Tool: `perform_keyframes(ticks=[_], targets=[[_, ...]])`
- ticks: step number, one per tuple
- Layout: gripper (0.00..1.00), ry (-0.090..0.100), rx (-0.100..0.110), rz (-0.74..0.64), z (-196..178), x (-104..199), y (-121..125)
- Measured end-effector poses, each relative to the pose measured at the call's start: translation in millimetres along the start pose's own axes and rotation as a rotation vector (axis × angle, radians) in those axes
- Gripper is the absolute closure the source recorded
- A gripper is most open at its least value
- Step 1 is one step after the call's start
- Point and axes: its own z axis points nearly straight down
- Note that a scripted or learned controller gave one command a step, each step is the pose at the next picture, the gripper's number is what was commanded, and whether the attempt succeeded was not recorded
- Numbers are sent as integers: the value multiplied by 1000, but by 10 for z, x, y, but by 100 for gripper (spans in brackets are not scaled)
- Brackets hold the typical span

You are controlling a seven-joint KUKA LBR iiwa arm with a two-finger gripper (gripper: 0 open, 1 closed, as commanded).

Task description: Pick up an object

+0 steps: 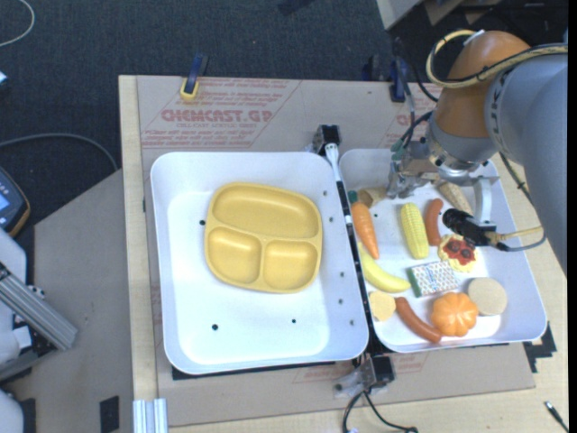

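Observation:
My gripper (440, 190) hangs over the far end of the right bin (527, 309), below the arm's orange band (476, 66). Its two grey fingers (397, 183) stand apart, so it is open. A tan, bread-like piece (453, 196) lies in the gap beneath them; I cannot tell whether a finger touches it. Just in front lie a corn cob (414, 230), a red sausage (435, 220) and a carrot (364, 229). Nearer the front are a banana (384, 278), a pizza slice (460, 252), a green-edged block (434, 279), a pumpkin (453, 313), a round cookie (487, 295) and another sausage (416, 320).
The left bin (180, 287) holds a yellow three-compartment plate (263, 237). A black divider rail (346, 233) runs between the bins. A black cable (478, 233) trails from the wrist over the right bin. Cardboard (225, 111) lies beyond both bins.

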Motion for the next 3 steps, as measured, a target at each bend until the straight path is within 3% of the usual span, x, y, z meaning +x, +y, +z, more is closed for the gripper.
perform_keyframes(ticks=[2, 3], targets=[[100, 1, 5, -1, -1040, 16, 13], [100, 1, 7, 0, -1217, 17, 27]])
